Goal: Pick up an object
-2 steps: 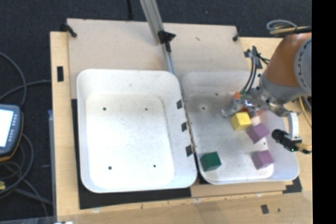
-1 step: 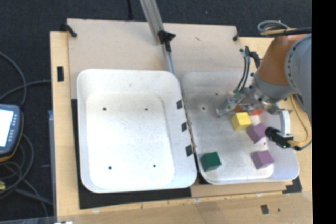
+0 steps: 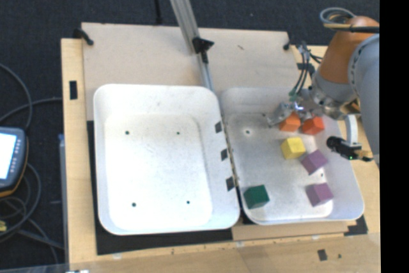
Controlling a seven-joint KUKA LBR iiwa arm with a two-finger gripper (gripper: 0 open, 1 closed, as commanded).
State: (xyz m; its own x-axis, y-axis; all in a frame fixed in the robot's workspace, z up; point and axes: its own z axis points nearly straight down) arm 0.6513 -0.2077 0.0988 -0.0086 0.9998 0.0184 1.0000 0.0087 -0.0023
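Dark carpet surrounds the bench (image 3: 147,51). 2 orange blocks lie near the right bin's (image 3: 255,105) back edge: the orange block (image 3: 290,124) sits at the gripper (image 3: 300,113), the red-orange block (image 3: 312,125) just right. Whether it grips either, I cannot tell. A yellow block (image 3: 293,148) lies just in front.

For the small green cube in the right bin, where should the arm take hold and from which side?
The green foam-like cube sits alone near the left wall of the right white bin. Probably best taken from straight above, across its two free side faces parallel to that wall, since the wall crowds its left side.
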